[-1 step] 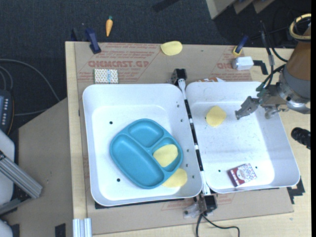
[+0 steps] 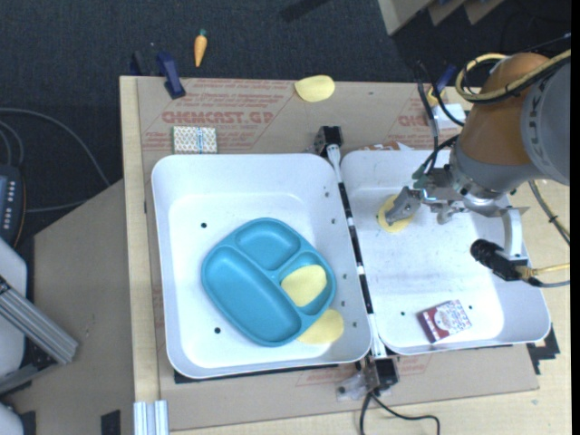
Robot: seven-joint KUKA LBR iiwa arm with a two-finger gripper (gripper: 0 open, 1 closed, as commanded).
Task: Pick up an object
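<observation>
My gripper (image 2: 423, 208) hangs low over the back left part of the right bin (image 2: 507, 329). It is open, with nothing between its fingers. One fingertip (image 2: 404, 205) lies over the edge of a small yellow piece (image 2: 392, 219) on the bin floor. A dark red packet (image 2: 444, 321) lies flat near the front of the same bin. In the left bin (image 2: 181, 198) sits a blue divided plate (image 2: 254, 284) with a yellow piece (image 2: 304, 284) in one compartment. Another yellow piece (image 2: 323, 328) lies against the plate's front right edge.
The arm's orange band (image 2: 494, 116) and cables (image 2: 544, 275) hang over the right bin's back right. On the cardboard behind the bins lie a yellow lump (image 2: 314, 88), a small patterned packet (image 2: 195, 139) and a blue clip (image 2: 169, 73). A black clamp (image 2: 329, 140) sits between the bins.
</observation>
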